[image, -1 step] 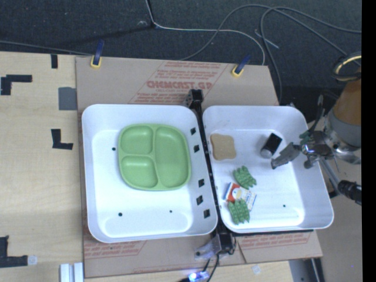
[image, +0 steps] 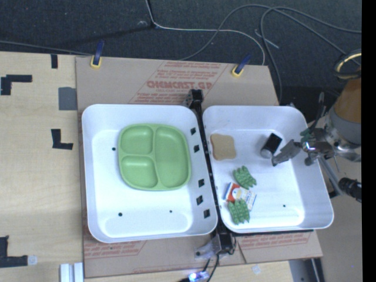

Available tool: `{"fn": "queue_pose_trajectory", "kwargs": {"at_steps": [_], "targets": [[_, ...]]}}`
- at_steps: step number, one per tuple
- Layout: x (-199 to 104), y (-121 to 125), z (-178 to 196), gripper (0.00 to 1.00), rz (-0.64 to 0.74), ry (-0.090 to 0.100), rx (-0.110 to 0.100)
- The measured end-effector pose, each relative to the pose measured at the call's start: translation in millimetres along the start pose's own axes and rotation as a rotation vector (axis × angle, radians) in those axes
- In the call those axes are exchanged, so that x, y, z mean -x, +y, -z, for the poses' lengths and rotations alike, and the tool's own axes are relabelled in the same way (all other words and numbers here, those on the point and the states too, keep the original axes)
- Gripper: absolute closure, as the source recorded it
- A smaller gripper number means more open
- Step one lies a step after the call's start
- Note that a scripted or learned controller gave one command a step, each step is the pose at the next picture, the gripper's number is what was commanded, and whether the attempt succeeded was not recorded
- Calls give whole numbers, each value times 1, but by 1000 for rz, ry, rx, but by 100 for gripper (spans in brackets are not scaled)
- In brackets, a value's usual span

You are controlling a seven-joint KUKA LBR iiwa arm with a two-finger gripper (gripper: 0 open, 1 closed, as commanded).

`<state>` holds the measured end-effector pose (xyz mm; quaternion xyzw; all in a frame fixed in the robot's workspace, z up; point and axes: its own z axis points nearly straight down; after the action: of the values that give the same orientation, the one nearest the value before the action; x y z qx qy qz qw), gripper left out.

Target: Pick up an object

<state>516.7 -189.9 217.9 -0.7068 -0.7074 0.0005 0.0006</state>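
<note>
The gripper (image: 281, 152) reaches in from the right over the right bin (image: 294, 216), its fingers spread apart with nothing between them; one dark finger lies near the black cylindrical object (image: 271, 144), though the slant makes it unclear whether they touch. Much of the arm is cut off at the right edge, leaving the wrist and a patch of orange. In the same bin a flat brown square piece (image: 222, 146) lies near the left wall, and nearer the front sit a green leafy object (image: 244, 176), a small red and white packet (image: 239, 194) whose print is too small to read, and another green leafy piece (image: 239, 211) just beside it. The left bin (image: 100, 216) holds a green divided plate (image: 155, 157). Both bins rest on cardboard (image: 170, 81) on the tabletop (image: 35, 187).
</note>
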Motion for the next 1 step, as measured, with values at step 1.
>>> {"fn": "queue_pose_trajectory", "kwargs": {"at_steps": [1], "targets": [[-9, -4, -48, 0, 0, 1, -4]]}}
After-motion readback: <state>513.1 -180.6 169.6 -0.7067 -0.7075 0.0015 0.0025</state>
